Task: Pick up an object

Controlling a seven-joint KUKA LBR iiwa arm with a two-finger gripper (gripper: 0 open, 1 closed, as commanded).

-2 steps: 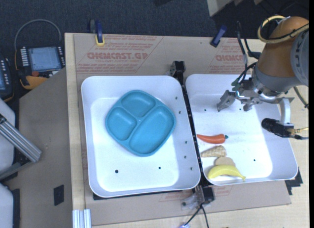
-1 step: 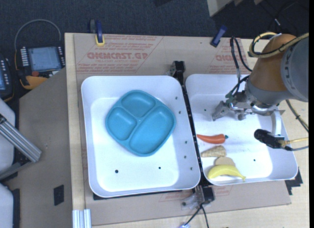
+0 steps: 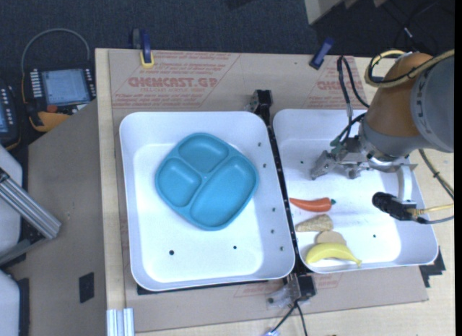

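White plastic, two shallow bins side by side on the bench: the left bin (image 3: 144, 255) carries a blue divided plate (image 3: 206, 181) near its middle, tilted toward the back-left corner. My arm (image 3: 408, 107), grey with its orange band, reaches over the right edge of the right bin (image 3: 415, 251). My gripper (image 3: 339, 165) hangs over the back half of that bin, toward its left edge; whether it is parted or closed I cannot tell. Nothing shows in its grasp. The food lies nearer the front than I am, along the left edge. A yellow banana (image 3: 332, 255) sits in the front-left corner. A pale bread piece (image 3: 314, 223) lies just behind it. The red chili pepper (image 3: 311, 203) lies closest to my gripper, apart from it.
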